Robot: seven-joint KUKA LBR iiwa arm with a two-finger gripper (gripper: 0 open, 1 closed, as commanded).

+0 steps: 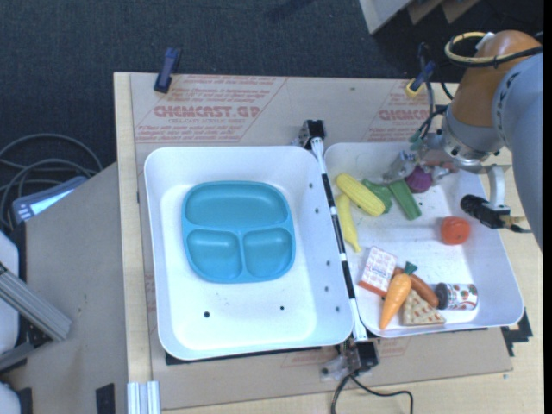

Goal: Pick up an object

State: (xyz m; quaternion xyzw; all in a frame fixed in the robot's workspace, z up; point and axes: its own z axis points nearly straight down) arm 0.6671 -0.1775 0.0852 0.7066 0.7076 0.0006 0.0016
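Purple object [418, 179] right at the pincer [412, 169], touching.

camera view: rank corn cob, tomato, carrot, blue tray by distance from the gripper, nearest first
From the gripper, at the right bin's far end:
1. Corn cob, just to the view's left of it in the right bin.
2. Tomato, nearer the camera, right bin.
3. Carrot, right bin's near end.
4. Blue tray, in the left bin.

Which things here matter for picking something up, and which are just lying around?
In play: the two-finger gripper, low over a small purple toy and a green toy vegetable.

Lying about: yellow toy corn cob, orange toy carrot, blue divided plastic plate.
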